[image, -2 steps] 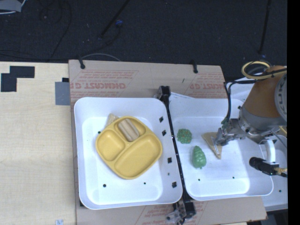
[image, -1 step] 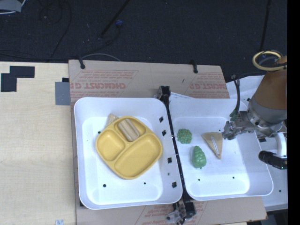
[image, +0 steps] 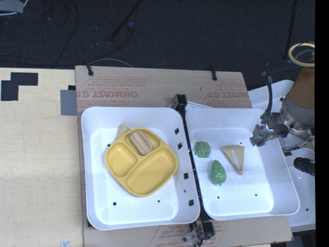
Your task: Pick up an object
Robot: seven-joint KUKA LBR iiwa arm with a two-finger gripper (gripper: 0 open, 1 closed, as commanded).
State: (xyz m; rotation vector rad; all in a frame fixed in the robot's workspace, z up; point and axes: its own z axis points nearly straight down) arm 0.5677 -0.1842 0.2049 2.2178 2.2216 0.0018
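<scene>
The right bin (image: 241,205) holds a small green broccoli-like piece (image: 202,149), a larger green bumpy toy (image: 218,172) and a tan wedge-shaped piece (image: 234,158). My gripper (image: 261,135) hangs at the right bin's far right edge, to the right of and slightly above the tan wedge, apart from it. Nothing shows between its tips. The orange band of the arm (image: 306,81) rises at the right.
The left bin (image: 97,199) holds a yellow divided plate (image: 149,171) with a tan ridged piece (image: 141,141) in its upper compartment. A black divider (image: 186,158) runs between the bins. Cardboard lies under both bins.
</scene>
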